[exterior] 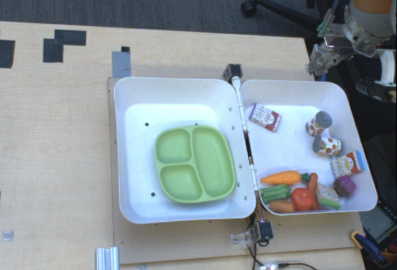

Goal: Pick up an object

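My gripper [318,64] hangs above the far right corner of the right bin [291,151], over the bench just outside its rim, with nothing seen in it. Inside that bin lie a red-and-white packet [265,118], an upright grey can [321,121], a tipped can [327,146] and a small carton [347,164]. Along the near wall are a purple vegetable [345,185], a carrot [283,177], a green cucumber [276,192] and a red tomato [303,199].
The left bin [133,138] holds a green divided plate [195,163]. A metal hinge strip [245,138] runs between the bins. Dark tape patches [62,44] mark the bench at far left. An office chair base [279,8] stands beyond the bench.
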Motion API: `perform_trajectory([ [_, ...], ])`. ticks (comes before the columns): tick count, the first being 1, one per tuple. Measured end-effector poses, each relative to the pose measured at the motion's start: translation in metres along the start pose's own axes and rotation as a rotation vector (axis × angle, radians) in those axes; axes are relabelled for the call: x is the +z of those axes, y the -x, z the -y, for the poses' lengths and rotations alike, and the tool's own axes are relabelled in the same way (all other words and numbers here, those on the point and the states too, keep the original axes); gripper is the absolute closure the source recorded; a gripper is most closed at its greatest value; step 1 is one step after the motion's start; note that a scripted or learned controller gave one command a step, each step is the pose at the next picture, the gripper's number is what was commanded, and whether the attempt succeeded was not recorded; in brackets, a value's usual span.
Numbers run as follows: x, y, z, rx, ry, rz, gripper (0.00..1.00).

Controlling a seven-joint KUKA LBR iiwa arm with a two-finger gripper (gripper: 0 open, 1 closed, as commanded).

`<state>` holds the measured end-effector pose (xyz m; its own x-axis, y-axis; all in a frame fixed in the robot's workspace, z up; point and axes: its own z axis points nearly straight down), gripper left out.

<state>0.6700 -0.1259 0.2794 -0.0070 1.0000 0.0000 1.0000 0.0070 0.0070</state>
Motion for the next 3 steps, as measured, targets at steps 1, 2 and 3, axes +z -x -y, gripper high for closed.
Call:
perform_trajectory([
  [1,0.057,-0.064,0.001,0.0,-0.004,-0.001,1.0],
  [2,0.005,-0.239,0.0,0.002,-0.003,-0.003,1.0],
  [3,0.149,-0.339,0.001,0.002,-0.009,-0.001,1.0],
])
